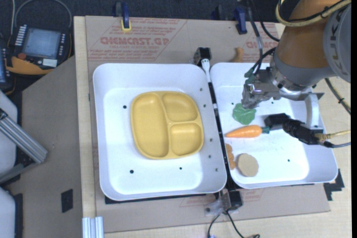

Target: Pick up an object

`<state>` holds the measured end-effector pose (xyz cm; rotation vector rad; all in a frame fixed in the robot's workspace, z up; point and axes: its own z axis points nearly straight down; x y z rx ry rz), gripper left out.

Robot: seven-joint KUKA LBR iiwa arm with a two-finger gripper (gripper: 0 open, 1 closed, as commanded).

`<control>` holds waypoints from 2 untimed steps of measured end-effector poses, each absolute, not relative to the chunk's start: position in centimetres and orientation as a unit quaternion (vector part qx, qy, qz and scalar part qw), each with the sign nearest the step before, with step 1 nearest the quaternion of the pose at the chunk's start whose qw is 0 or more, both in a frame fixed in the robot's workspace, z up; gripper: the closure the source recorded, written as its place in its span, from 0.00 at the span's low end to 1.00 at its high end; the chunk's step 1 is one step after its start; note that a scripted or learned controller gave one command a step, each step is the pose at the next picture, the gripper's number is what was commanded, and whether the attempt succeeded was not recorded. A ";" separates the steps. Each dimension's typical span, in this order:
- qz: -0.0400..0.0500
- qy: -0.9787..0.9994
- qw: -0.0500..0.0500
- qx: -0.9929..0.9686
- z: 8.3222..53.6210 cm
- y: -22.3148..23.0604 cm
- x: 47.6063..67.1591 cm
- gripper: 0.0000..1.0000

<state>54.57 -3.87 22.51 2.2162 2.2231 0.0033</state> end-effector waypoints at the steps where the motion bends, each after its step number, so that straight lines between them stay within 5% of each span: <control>1: 0.002 0.709 0.001 0.705 23.5 1.9 54.2 1.00; 2: 0.000 0.709 -0.001 0.705 22.8 6.3 53.9 1.00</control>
